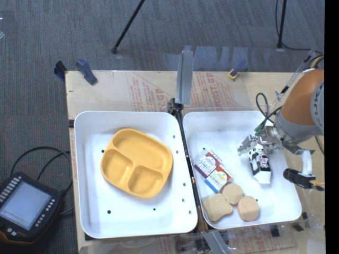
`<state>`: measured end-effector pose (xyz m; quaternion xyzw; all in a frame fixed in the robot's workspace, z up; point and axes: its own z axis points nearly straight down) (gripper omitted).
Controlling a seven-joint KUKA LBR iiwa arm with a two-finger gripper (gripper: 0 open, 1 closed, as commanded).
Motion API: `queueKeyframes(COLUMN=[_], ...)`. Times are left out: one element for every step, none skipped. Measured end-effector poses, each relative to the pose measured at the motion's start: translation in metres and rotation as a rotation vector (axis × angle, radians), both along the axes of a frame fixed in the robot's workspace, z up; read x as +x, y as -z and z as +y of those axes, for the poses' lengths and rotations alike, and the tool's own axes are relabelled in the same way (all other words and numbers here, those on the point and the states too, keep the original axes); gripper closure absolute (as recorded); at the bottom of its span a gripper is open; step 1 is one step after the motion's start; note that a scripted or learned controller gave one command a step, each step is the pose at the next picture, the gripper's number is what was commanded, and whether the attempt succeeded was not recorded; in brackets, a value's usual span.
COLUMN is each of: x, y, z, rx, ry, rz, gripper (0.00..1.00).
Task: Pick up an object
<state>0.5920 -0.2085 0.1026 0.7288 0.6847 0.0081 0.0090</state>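
Left bin [85, 142]: yellow divided plate [136, 162]. Right bin [288, 205]: red-and-blue printed packet [213, 170], its writing too small to read; three tan biscuit-like pieces [232, 201] near the front edge. Gripper [256, 146] low over a small black-and-white carton [260, 166], just above its top end; fingers' spread cannot be told, no grasp seen. Carton label unreadable.

A handheld control tablet [21, 208] lies left of the bench; a tripod leg [131, 21] stands behind.
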Motion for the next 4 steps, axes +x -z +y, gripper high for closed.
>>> queueKeyframes(x=[0.004, 0.002, -0.012, -0.055], y=[-0.012, -0.01, 0.017, 0.018], z=[-0.001, -0.001, 0.111, 0.117], rx=[-0.008, -0.008, 0.007, 0.006], ry=[-0.006, -0.007, 0.197, 0.176], rz=[-0.009, -0.005, 0.033, 0.032], gripper=[1.0, 0.0, 0.0, 0.0])
